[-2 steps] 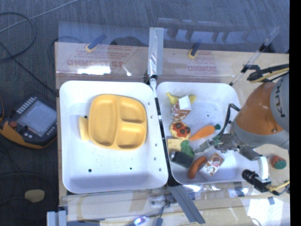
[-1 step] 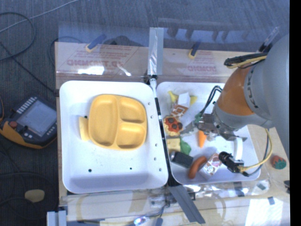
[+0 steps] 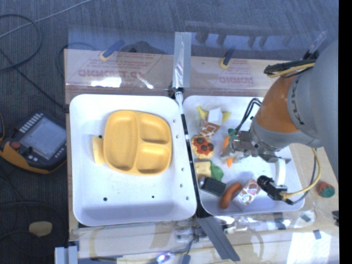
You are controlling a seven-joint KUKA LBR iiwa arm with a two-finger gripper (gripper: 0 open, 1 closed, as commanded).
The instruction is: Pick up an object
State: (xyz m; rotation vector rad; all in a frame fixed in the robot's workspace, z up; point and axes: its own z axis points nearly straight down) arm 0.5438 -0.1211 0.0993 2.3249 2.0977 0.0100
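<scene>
The right bin (image 3: 297, 199) holds a jumble of toy food. My gripper (image 3: 237, 149) hangs low over the bin's middle, at the end of the grey arm with its orange band (image 3: 275, 111). An orange carrot piece (image 3: 226, 142) lies just left of the gripper, and a second small orange bit (image 3: 230, 161) sits right beneath it. Further left are a pizza slice (image 3: 202, 146), a patterned snack box (image 3: 209, 130), a white cube (image 3: 215, 116) and a yellow wedge (image 3: 202, 113). Toward the front lie a yellow block (image 3: 203, 168), a green piece (image 3: 217, 172), a black piece (image 3: 213, 186), a sausage (image 3: 231, 194) and a small packet (image 3: 249, 191).
The left bin (image 3: 82, 202) carries a yellow divided plate (image 3: 137, 142). A ridge between the two bins (image 3: 187, 147) runs front to back. A yellow cable (image 3: 308, 188) loops over the right bin's front right corner. A pendant (image 3: 38, 142) lies on the floor at far left.
</scene>
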